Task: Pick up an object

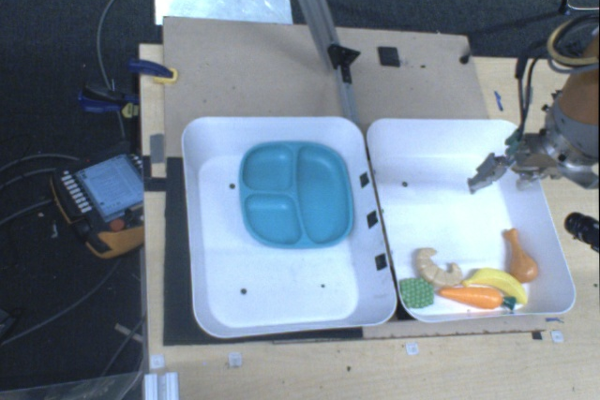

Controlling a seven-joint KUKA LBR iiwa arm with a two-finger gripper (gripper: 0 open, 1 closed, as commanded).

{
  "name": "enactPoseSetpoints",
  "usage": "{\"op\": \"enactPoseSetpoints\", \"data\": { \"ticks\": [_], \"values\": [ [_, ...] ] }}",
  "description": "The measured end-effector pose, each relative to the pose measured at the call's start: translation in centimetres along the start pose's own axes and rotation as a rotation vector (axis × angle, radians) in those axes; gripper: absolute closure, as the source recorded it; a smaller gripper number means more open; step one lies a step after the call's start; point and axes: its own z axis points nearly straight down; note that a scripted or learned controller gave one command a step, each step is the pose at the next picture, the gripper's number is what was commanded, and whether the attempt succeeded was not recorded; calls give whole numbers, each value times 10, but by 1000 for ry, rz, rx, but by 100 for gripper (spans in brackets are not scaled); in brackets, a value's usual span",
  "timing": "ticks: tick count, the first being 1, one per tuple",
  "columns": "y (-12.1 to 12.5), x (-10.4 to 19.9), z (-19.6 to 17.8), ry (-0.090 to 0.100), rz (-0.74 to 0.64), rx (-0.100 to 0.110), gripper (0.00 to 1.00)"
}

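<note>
Two white bins sit side by side on the tabletop (281, 61) in my camera view. My left bin (211, 295) carries a blue divided plate (296, 195), lying flat in its upper middle part. My right bin (441, 155) has a small cluster of toy food gathered in its near right corner: a green piece (417, 293) at the near left of the cluster, a beige curved piece (437, 268) just beside it, an orange carrot (472, 297) lying along the near wall, a yellow banana (497, 279) touching the carrot from behind, and a brown drumstick-shaped piece (520, 258) tilted up toward the right wall.

I see the arm (574, 108) coming in from the right edge, with its gripper (486, 173) hanging over the upper right part of the right bin, well apart from the food cluster. The grey fingers (491, 169) point toward the bin's middle; I see nothing between them, and I cannot tell from this angle whether they stand apart or together.

Off the tabletop to the left, a handheld control pendant (101, 201) lies on the dark floor among cables.
</note>
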Motion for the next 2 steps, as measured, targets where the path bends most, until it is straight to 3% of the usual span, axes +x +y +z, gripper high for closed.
{"op": "enactPoseSetpoints", "data": {
  "ticks": [2],
  "values": [
    [-12,11,104,0,2,0,0]
  ]
}}
